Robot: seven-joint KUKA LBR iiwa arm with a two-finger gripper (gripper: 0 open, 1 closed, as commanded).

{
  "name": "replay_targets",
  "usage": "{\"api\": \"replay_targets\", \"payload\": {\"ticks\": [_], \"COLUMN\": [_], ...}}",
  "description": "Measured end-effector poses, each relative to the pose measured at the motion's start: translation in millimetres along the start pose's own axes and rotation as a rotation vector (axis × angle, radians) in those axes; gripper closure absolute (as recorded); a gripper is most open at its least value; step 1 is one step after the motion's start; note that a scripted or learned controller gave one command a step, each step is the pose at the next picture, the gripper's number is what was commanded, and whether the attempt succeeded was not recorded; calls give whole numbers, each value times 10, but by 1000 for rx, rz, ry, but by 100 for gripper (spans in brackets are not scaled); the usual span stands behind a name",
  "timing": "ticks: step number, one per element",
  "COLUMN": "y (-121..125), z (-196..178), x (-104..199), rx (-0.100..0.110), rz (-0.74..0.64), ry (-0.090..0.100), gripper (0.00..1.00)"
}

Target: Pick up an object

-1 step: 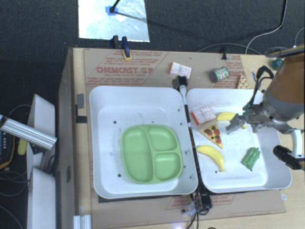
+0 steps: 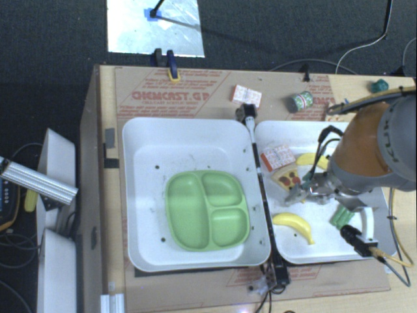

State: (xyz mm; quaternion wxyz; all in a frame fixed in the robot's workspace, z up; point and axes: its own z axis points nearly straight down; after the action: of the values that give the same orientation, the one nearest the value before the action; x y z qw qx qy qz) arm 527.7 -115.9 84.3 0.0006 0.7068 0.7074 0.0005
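Observation:
The right bin [image 2: 287,254] holds a yellow banana [image 2: 294,225] near its front, a red-and-white patterned box [image 2: 277,155] at the back left, a yellow-orange block [image 2: 285,177] just below that box, another yellow item [image 2: 306,160] behind it, and a green object [image 2: 341,215] partly under the arm. My gripper [image 2: 301,192] hangs low over the middle of this bin, right beside the yellow-orange block and above the banana. The grey wrist and orange band [image 2: 361,145] hide the bin's right side.
The left bin [image 2: 140,175] carries a green divided plate [image 2: 207,208]. On the bench behind the bins lie a white card [image 2: 246,95], a small green can [image 2: 301,100] and a teal piece [image 2: 380,85]. Cables run at the right.

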Motion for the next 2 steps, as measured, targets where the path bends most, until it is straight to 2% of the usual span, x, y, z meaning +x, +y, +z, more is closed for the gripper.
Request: {"api": "replay_targets", "payload": {"ticks": [1, 2], "y": [572, 423], "z": [-4, 1], "x": [-12, 296], "rx": [-1, 1], "rz": [-2, -3], "ry": [0, 0], "gripper": [0, 0]}}
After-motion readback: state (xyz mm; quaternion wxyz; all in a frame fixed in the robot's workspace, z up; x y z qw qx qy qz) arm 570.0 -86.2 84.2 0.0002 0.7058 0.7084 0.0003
